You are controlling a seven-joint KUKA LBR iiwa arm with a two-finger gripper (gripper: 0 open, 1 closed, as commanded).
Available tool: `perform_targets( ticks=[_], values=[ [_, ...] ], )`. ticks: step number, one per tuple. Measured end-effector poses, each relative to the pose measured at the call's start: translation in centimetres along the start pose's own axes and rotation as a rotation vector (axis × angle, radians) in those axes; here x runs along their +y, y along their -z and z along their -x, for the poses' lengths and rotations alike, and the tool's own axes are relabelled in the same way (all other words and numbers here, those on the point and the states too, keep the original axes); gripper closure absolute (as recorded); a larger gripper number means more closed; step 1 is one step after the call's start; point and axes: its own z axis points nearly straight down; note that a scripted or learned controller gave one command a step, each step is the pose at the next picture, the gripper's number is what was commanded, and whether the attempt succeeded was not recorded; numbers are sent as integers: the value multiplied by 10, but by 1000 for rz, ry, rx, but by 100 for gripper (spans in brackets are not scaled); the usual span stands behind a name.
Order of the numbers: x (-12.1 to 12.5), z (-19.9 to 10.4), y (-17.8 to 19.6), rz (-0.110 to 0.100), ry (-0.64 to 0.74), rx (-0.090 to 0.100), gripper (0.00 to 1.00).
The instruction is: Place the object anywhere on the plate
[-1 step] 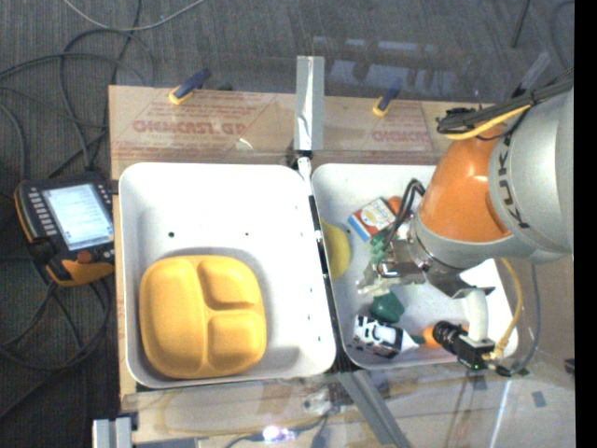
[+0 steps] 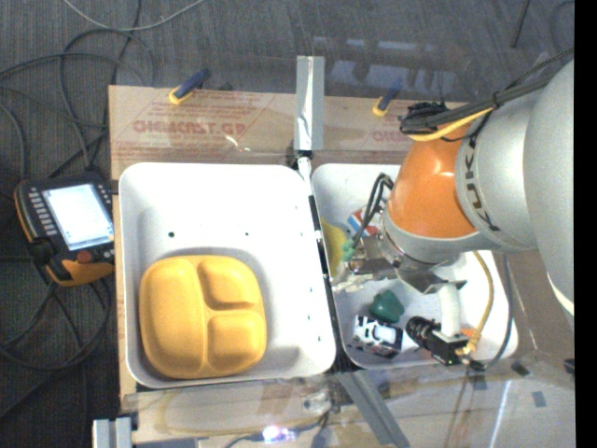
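While the arm (image 2: 466, 185) leans in from the right over the right bin (image 2: 504, 325), its orange band and grey wrist cover most of that bin's upper half. The claw (image 2: 373, 267) sits under the wrist near the bin's left wall; whether it is clenched or released I cannot tell, since the wrist hides it. Just below it lies a small green object (image 2: 386, 302) on the bin floor, close to the claw but not visibly held. A black-and-white item (image 2: 377, 334) rests nearer the front edge, and coloured bits (image 2: 353, 233) show by the left wall. The yellow plate (image 2: 203, 315), with three sections, lies in the left bin (image 2: 187, 194), well apart from the claw. A tablet (image 2: 67, 217) sits on the floor at left.
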Motion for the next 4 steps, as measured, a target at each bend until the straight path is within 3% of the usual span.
perform_targets(
  ticks=[1,2,3,4],
  values=[
    [-4,-46,-2,0,49,-2,100],
    [-5,-25,66,2,-91,-5,100],
    [-2,-78,14,0,-126,-3,100],
    [23,-142,2,-1,-106,-3,100]
  ],
)
